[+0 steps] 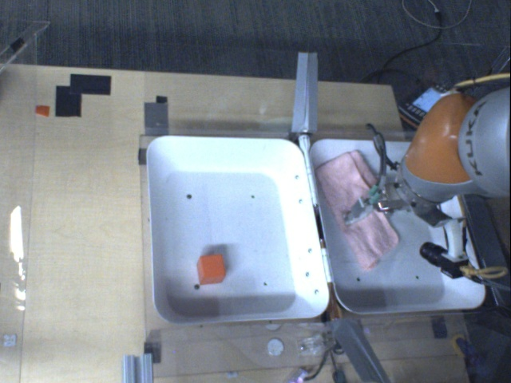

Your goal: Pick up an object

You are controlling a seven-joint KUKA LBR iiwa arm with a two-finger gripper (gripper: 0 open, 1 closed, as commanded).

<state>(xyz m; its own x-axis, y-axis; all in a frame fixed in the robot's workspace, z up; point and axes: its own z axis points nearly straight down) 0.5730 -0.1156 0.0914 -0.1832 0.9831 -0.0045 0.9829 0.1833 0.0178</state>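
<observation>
A pink folded cloth (355, 206) lies in the right bin (415, 290), stretching from its upper left toward the middle. My gripper (361, 207) reaches in from the right and sits low over the cloth's middle, its tip pointing left. An orange cube (211, 269) rests in the left bin (223, 166), near its lower left part, far from the gripper.
A metal divider post (306, 94) stands between the bins at the back. Black cables (435, 10) lie on the dark floor behind. Black and orange markers (72, 96) sit on the wooden bench at the far left.
</observation>
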